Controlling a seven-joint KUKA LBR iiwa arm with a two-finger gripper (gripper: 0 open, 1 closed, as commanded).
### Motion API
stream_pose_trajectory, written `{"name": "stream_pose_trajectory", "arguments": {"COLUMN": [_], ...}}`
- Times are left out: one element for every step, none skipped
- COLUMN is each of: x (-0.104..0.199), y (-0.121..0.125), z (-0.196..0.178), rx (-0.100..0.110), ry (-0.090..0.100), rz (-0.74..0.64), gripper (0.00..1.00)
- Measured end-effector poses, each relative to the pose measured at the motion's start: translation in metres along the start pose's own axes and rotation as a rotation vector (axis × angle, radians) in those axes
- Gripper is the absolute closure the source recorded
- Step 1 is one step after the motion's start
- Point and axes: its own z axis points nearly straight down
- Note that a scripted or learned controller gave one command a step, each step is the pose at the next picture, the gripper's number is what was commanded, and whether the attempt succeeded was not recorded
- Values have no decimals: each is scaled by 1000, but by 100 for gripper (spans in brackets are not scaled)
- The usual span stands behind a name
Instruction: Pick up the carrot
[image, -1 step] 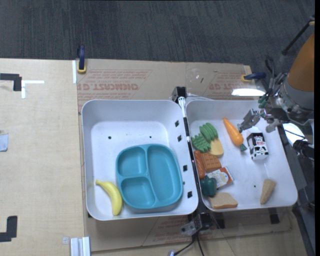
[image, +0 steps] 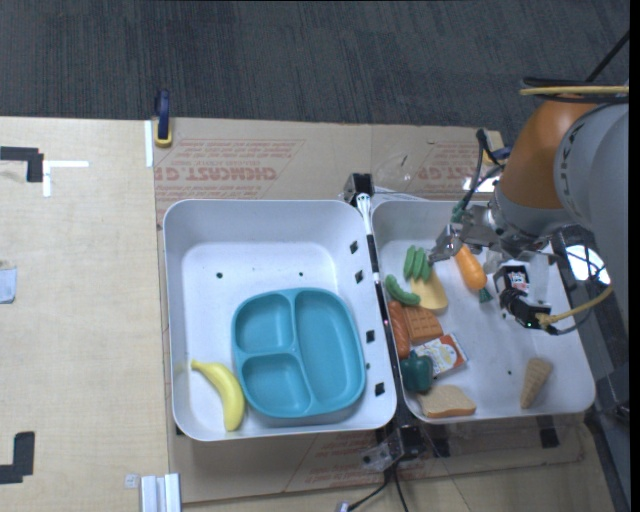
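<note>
Because the carrot (image: 470, 268) lies just beside the hand (image: 452, 238), I cannot tell whether it is grasped.

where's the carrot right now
The carrot is in the right bin, near its upper middle, just below the gripper and right of the green pods.

Even, bright overhead light; soft shadows; image slightly soft, perhaps mild glare on white bins (image: 265, 235).
</note>
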Motion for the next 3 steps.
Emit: {"name": "stream_pose_trajectory", "arguments": {"x": [-2, -35, -21], "y": [0, -42, -39], "z": [-10, -42, 22], "rx": [5, 31, 31], "ry": [-2, -1, 9], "rz": [2, 579, 12], "gripper": [100, 100, 100]}}
